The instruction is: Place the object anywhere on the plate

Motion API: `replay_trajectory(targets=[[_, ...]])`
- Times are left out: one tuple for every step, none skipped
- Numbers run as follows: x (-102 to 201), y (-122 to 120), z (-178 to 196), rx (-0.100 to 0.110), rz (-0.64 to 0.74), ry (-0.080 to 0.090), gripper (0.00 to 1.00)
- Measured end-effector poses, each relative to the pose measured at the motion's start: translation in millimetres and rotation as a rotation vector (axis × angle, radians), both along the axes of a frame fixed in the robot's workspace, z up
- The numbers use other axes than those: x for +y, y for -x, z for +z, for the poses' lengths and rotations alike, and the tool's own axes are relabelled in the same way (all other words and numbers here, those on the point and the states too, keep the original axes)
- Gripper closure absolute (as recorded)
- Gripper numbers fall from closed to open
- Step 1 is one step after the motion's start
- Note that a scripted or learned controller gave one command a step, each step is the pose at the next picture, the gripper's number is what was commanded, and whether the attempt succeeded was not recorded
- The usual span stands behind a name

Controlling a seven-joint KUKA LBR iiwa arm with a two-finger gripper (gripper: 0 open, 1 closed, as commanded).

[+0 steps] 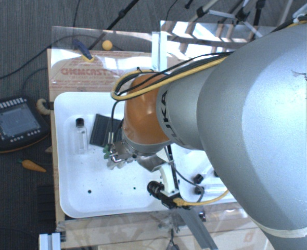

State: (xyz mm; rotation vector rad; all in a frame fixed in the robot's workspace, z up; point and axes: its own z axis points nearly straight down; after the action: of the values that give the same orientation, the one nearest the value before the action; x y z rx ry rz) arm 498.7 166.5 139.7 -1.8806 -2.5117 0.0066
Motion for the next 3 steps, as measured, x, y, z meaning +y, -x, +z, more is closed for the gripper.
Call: replay_trajectory(targets=[[49, 17, -27, 0.001, 0.112, 0.0, 1.0], [46, 15, 41, -0.003, 0.455, -0.002, 1.0], [41, 11, -48, -0.016, 0.853, -0.004, 1.0]])
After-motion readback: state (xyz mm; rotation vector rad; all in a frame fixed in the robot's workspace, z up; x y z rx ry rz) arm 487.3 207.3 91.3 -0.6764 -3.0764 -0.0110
